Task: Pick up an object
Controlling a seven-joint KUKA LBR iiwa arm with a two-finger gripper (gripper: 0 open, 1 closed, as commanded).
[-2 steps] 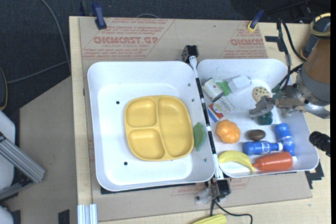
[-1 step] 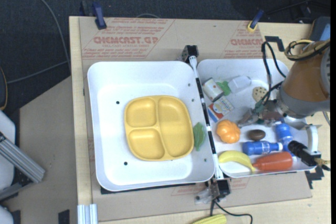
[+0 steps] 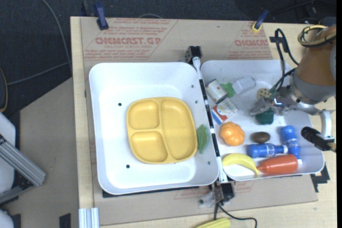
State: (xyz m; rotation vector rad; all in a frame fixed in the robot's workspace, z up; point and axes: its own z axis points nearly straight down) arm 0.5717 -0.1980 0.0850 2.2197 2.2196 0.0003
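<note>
My pincer (image 3: pixel 265 107) sits low in the right bin (image 3: pixel 278 68) over a dark green object (image 3: pixel 264 116); whether it grips, I cannot tell, so nothing counts as lifted yet.

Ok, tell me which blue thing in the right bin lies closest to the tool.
The small blue bottle on the bin's right side, nearer the tool than the longer blue one lying below it.

Bright light from above, a bit fuzzy all over.

The left white bin (image 3: pixel 107 131) shines almost too bright, so its rim looks washed out. The dark floor (image 3: pixel 37 34) stays dim. Shadows are soft and small. Small things in the right bin (image 3: pixel 315 168) look a little blurry.
</note>
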